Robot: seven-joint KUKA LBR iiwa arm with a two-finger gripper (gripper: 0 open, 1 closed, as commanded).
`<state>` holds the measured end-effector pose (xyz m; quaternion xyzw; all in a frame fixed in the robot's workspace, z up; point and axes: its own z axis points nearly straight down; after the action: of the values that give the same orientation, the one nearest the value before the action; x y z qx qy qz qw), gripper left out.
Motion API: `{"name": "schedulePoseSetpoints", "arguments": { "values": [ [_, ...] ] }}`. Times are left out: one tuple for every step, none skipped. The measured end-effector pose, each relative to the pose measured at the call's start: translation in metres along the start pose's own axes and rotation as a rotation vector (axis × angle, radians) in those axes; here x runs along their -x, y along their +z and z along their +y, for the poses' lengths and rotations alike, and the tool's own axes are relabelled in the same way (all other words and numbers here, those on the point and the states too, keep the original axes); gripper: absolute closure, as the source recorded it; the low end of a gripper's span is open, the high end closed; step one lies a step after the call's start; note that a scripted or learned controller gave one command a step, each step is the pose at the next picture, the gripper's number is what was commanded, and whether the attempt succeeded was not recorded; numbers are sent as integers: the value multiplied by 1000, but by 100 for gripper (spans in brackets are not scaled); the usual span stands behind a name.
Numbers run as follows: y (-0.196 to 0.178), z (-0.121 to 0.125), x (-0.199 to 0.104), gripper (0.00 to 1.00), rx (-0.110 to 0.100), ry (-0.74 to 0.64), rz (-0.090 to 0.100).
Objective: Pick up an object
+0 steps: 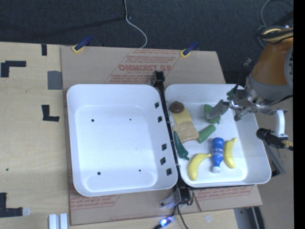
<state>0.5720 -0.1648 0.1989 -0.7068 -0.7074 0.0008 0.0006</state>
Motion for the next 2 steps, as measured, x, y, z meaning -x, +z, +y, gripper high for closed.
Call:
{"name": "schedulePoseSetpoints", "arguments": {
  "values": [
    [120,46,31,0,3,0,-4],
    [102,47,30,100,6,-2,-4]
  ]
}}
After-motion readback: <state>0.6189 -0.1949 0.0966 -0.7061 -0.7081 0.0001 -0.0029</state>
